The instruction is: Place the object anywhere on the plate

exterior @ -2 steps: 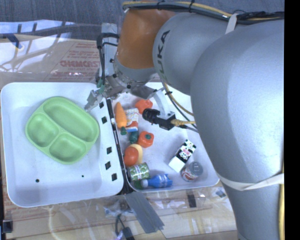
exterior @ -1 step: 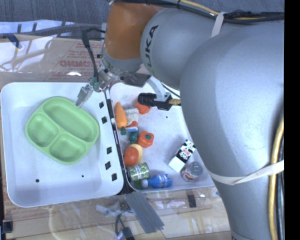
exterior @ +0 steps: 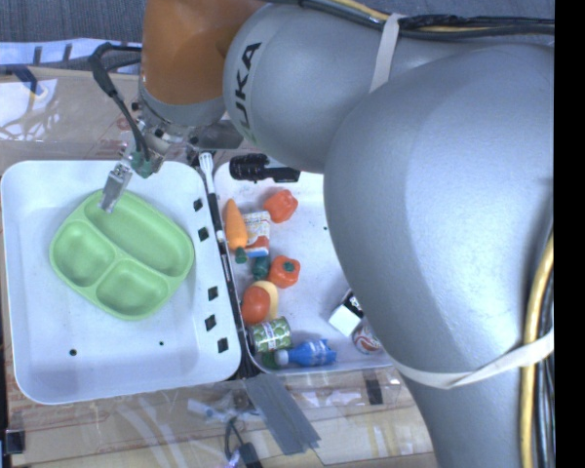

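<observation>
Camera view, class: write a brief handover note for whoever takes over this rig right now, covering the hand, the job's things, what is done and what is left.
Hand: over the far rim of the green plate in the left bin; no object visible between its fingers.
Things: carrot, orange peppers, green can and blue bottle lie in the right bin.
Done: nothing on the plate.
Left: pick an object and set it on the plate.
</observation>
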Controlling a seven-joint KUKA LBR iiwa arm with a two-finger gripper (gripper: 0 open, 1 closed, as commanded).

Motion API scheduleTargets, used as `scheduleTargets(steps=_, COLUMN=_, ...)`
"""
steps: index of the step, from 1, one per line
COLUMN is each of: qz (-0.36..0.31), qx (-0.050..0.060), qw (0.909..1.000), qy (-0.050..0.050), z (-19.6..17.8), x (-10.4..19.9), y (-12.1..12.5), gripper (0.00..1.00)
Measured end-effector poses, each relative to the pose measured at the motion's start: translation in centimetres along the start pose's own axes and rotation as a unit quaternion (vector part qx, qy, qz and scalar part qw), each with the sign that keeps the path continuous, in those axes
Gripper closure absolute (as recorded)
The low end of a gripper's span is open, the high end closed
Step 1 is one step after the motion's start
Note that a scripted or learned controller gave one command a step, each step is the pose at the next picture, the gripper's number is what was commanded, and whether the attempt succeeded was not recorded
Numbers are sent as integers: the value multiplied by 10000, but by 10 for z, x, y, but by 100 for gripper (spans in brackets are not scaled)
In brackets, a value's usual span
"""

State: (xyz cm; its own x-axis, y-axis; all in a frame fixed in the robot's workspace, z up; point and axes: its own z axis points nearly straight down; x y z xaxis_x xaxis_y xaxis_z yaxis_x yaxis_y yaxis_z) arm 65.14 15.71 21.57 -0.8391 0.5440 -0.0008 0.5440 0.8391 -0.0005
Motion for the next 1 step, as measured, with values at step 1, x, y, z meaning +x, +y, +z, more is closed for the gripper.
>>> scheduleTargets(steps=1, qz=-1191, qx=-12, qw=9929, qy=-13, z=-57, x=44, y=30, gripper=0)
